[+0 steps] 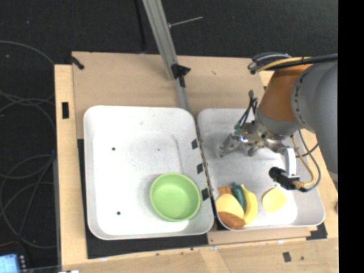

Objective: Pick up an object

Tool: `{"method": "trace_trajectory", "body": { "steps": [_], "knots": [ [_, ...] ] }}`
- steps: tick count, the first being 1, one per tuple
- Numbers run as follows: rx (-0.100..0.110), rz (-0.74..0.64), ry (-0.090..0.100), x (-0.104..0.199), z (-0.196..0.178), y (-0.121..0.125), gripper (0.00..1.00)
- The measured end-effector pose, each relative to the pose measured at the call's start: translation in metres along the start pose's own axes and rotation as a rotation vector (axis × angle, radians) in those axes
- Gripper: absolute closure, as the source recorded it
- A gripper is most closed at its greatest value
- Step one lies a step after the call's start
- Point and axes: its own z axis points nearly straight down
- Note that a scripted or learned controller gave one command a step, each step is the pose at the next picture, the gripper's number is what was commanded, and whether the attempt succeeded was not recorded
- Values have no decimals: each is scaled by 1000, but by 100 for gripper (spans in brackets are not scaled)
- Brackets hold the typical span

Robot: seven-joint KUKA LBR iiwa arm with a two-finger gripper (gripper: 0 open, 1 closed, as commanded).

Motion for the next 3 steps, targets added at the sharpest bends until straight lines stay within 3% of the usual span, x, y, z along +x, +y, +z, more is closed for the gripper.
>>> {"method": "trace_trajectory", "body": {
  "steps": [1,3],
  "knots": [
    [-8,4,2,0,-15,2,100],
    [-11,-5,1,-11,-111,0,100]
  ]
}}
